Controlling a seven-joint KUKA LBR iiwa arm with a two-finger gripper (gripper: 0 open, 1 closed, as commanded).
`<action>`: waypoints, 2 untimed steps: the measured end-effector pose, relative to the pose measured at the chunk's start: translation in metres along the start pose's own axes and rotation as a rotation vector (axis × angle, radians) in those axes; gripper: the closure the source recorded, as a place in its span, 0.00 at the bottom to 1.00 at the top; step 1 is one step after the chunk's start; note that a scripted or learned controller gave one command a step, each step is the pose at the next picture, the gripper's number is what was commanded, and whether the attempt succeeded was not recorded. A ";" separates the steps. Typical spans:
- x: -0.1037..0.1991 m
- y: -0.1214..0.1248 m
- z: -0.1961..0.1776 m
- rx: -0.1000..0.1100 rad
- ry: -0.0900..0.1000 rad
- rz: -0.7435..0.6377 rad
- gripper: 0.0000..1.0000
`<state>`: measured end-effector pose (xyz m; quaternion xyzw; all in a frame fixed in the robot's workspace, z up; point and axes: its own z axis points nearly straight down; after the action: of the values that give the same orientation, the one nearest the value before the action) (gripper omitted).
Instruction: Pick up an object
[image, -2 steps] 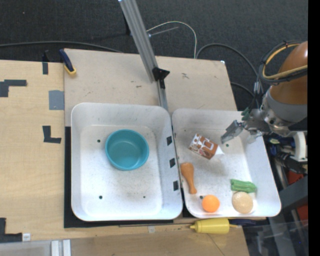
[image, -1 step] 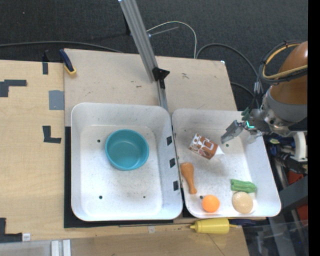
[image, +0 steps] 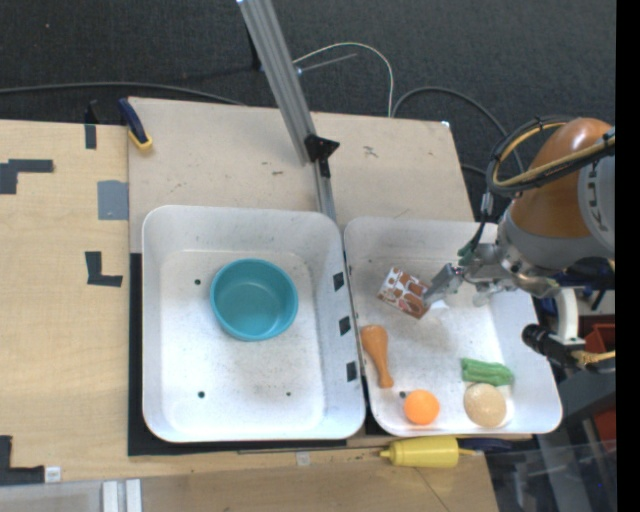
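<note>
Holding a teal bowl (image: 254, 298), left bin (image: 165, 300), toy food, right bin (image: 520, 415)

Light: even, diffuse, moderately bright; source direction unclear.
Shadows: soft; faint one at 6 o'clock of the teal bowl (image: 254, 298).
Glare: mild washout on the white bins (image: 172, 232); small sheen on the orange arm band (image: 568, 150).
Focus: slightly soft overall; fine speckle in bins barely resolved.
Background: dark floor at 12 o'clock, low detail.
</note>
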<state>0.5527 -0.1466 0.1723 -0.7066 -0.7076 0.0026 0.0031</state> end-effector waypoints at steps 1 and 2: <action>0.005 -0.011 0.051 0.000 0.000 0.000 0.00; 0.005 -0.010 0.083 -0.008 -0.003 0.000 0.00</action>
<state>0.5422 -0.1418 0.0890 -0.7067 -0.7075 0.0006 -0.0008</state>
